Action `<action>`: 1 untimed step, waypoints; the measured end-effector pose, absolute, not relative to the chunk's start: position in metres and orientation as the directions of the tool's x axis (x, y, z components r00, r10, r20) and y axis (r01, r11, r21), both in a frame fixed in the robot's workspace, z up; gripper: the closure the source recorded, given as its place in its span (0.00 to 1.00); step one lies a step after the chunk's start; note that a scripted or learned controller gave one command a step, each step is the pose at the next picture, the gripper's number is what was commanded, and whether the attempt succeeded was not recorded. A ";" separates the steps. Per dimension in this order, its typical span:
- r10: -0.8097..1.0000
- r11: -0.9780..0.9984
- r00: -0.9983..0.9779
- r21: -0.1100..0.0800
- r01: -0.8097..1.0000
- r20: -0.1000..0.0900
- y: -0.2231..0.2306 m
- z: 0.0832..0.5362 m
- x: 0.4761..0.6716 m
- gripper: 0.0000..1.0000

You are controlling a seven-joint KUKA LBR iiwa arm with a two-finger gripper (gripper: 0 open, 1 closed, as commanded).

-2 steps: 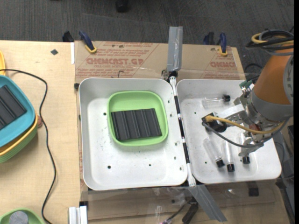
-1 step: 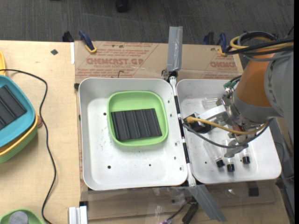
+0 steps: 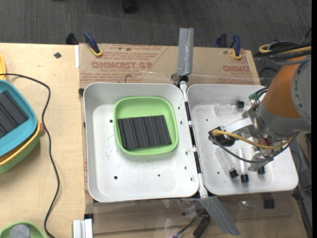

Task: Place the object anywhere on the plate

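Several clear vials [image 3: 229, 106] lie right of the green plate [image 3: 145, 106]; I'm at the picking step, hand [image 3: 258, 155] probably over one, grip unreadable; next, lift leftward.

Even overhead light, soft shadows, slightly soft focus.

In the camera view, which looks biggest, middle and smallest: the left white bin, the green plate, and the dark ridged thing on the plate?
Largest to smallest, as they look from above:
1. Left white bin
2. Green plate, sitting inside that bin
3. Dark ridged block, lying on the plate
Each fits within the one before, so the order is sure.
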State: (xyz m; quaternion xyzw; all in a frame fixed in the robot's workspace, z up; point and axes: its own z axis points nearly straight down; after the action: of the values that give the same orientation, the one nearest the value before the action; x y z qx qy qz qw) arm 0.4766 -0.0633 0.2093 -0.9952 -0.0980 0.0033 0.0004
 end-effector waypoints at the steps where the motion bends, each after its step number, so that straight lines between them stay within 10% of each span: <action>1: 0.195 -0.981 0.981 -0.001 0.195 -0.005 -0.126 0.206 0.477 0.00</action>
State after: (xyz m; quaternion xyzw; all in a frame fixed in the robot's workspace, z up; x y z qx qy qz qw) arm 0.4767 -0.1256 0.2062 -0.9952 -0.0981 0.0025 0.0002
